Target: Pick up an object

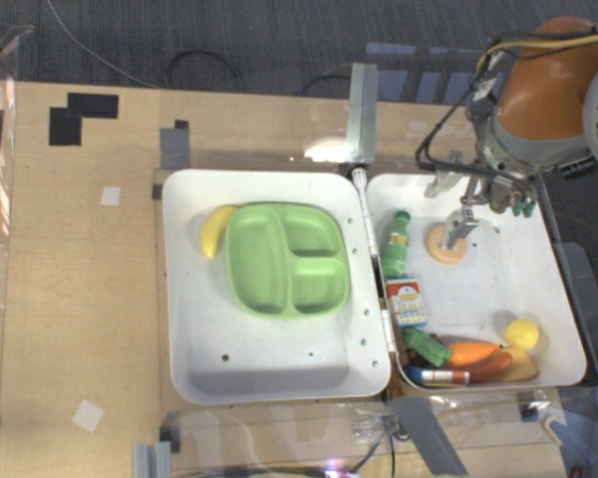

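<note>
Tan round disc (446, 245) in the right bin (538, 297), directly under the gripper (460, 229), finger spread impossible to tell.

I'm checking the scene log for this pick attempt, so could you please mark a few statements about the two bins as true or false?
1. The green divided tray lies in the left bin. True.
2. The banana sits in the right bin. False: it lies in the left bin, at the tray's left edge.
3. The hand is over the right bin, above a round tan disc. True.
4. The green bottle lies along the right bin's left wall. True.
5. The yellow ball sits on the green tray. False: it is in the right bin's near right corner, by the carrot.
</note>
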You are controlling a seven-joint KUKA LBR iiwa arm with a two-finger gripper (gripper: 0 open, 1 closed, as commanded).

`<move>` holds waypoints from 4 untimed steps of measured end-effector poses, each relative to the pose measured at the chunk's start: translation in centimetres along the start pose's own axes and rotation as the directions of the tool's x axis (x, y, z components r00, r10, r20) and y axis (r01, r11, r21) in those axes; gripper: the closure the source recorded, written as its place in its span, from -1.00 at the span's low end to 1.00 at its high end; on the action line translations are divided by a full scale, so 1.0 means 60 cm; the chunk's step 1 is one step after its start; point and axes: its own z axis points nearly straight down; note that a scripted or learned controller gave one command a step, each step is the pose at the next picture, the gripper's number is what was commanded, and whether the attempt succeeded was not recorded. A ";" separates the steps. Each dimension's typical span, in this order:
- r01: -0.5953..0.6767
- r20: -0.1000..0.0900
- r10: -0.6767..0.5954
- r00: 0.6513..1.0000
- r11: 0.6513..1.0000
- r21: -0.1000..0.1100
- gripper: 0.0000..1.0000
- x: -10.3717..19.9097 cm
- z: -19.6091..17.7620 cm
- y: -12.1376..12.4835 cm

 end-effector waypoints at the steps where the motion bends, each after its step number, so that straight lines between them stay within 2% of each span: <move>1: 0.148 0.005 -0.148 0.989 0.989 0.001 -1.00 0.088 0.153 0.008; 2: 0.166 0.005 -0.166 0.986 0.986 0.004 -1.00 0.092 0.165 0.018; 3: 0.171 0.025 -0.172 0.985 0.985 0.008 1.00 0.082 0.139 0.020; 4: 0.021 0.015 -0.021 1.000 1.000 0.003 1.00 -0.053 -0.185 -0.049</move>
